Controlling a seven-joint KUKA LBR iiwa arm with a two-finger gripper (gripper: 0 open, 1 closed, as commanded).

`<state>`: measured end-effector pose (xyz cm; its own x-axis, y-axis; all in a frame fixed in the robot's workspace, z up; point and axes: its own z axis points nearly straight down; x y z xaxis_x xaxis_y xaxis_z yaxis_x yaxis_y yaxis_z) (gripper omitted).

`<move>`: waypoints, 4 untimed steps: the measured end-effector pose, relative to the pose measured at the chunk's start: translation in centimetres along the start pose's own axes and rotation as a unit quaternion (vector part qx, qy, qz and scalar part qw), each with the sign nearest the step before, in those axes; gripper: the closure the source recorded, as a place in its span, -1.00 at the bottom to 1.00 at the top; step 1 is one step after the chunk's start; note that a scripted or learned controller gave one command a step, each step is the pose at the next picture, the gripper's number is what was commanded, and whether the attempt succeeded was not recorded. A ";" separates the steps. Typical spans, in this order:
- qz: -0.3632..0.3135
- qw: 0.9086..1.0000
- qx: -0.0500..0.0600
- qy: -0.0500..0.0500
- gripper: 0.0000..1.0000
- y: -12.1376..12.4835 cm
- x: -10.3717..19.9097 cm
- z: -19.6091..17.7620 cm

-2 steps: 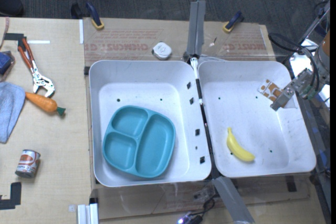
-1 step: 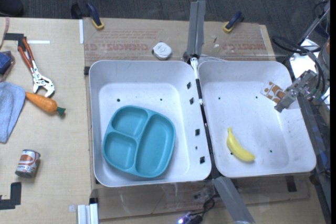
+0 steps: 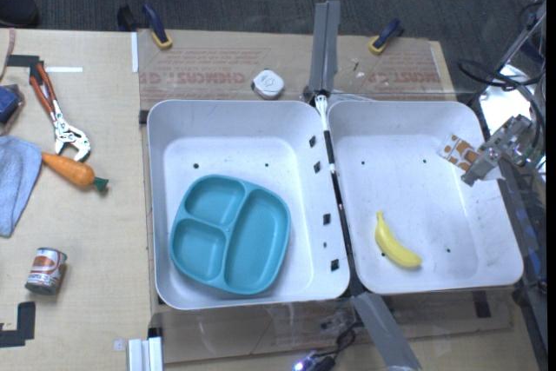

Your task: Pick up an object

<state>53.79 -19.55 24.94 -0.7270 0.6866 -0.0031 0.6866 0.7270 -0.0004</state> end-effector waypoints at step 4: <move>-0.170 0.985 -0.002 -0.002 1.00 -1.5 1.8 14.6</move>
<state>51.49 -19.40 10.30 -0.9150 0.4035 -0.0081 0.4035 0.9150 0.0023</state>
